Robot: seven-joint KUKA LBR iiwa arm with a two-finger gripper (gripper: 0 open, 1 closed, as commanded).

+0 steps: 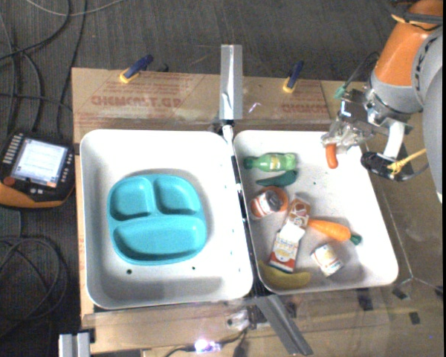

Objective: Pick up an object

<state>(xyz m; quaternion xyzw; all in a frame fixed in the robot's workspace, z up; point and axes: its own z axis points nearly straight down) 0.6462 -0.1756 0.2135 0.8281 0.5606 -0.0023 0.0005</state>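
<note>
At the upper right of the frame, a small orange sausage [331, 155] is pinched by the gripper [334, 146] above the right bin [383, 222].

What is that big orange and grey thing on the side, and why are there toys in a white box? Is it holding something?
That is a robot arm. A computer program moves it, and its job is to pick things up. The picture comes from one camera fixed above the bench, looking down at a slant, so the arm reaches in from the right.

On the bench sit two shallow white bins. The left bin holds a blue plate with three compartments. The right bin holds play food: a green bottle, a carrot, a banana, a small carton and a couple of small tins.

At the arm's end is its gripper, the part with the jaws. A small orange sausage-shaped toy hangs between them, lifted above the right bin, so yes, it looks like it has picked one up.
</note>
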